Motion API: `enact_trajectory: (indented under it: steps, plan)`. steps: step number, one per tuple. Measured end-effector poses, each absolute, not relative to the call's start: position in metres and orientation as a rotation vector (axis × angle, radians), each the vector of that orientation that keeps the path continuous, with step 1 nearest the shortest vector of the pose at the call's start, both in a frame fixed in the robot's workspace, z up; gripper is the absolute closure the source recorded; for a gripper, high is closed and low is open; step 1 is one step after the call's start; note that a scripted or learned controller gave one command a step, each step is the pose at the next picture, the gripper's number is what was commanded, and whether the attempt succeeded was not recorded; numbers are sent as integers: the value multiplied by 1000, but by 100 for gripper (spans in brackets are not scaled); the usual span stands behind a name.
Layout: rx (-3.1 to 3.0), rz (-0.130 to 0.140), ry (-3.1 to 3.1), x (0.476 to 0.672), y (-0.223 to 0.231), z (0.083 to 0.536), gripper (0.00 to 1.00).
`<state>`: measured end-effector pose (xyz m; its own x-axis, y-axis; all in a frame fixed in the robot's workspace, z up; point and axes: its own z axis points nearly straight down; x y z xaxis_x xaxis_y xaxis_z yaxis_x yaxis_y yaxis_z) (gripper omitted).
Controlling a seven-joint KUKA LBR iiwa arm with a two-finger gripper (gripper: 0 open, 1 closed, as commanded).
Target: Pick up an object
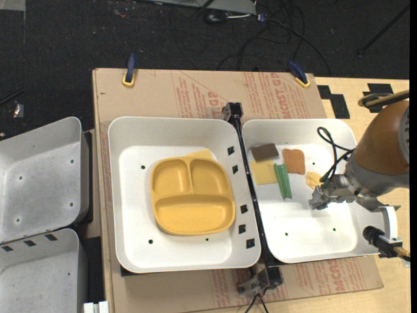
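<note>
left bin [130, 175]: white, holds a yellow divided plate [193, 196] about centre, two small wells toward the far side, one wide well near
divider [246, 188]: black strip between the bins
right bin [313, 240]: objects bunched in its far left part
brown block [264, 152]: by the divider, just above a pale yellow flat piece [262, 172]
green stick [283, 180]: touching the yellow piece's right edge, long axis runs far to near, near end tipped slightly right
orange piece [294, 161]: just right of the stick's far end
small yellow piece [314, 178]: just beside the gripper, likeliest target, too small to read any axis
gripper [319, 199]: low over the right bin floor, right of the stick; cannot tell whether the pincer is apart or together, nothing seen in it
arm [384, 152]: grey body, orange band, coming in from the right
step: approach, no pick made yet by my read
tip: centre over one piece, close across its narrow side; for the stick, across the short width, clear of neighbours
</note>
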<state>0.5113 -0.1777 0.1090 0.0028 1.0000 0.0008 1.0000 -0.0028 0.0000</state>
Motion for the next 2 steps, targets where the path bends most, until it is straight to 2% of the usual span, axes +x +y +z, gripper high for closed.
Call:
enact_trajectory:
  steps: [1, 2]
  plan:
    - [-2226, -3, -2222, 505, -180, 154, 100]
    - [-2225, -4, -2228, 507, -188, 215, 100]
